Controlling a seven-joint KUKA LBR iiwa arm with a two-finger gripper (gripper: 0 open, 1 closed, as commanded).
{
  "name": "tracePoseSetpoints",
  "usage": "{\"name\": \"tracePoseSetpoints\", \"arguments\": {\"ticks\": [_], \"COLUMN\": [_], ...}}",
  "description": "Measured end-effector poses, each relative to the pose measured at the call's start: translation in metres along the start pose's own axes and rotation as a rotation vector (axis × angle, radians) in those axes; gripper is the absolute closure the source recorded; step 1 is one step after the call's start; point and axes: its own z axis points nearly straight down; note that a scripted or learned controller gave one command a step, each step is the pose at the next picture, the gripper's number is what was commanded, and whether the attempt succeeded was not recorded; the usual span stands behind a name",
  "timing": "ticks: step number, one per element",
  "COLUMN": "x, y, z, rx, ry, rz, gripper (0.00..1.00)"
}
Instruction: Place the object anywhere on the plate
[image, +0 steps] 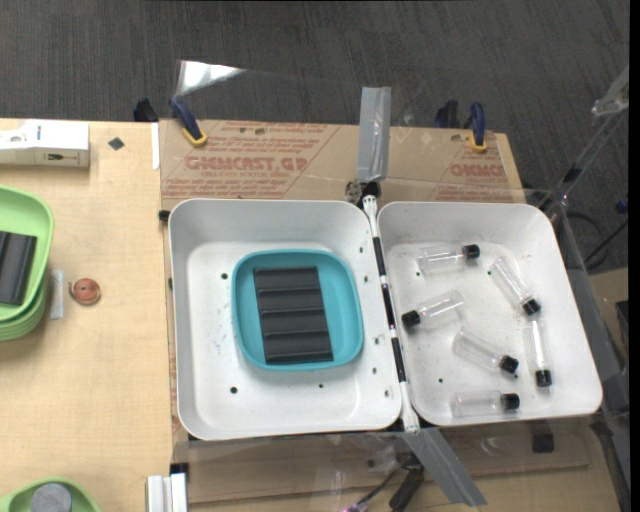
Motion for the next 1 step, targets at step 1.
{"name": "tracePoseSetpoints", "arguments": {"ticks": [1], "x": [0.0002], "y": [-0.0001], "z": [0.0002], "rx": [0.0], "ry": [0.0], "rz": [0.0], "gripper": [0.0]}}
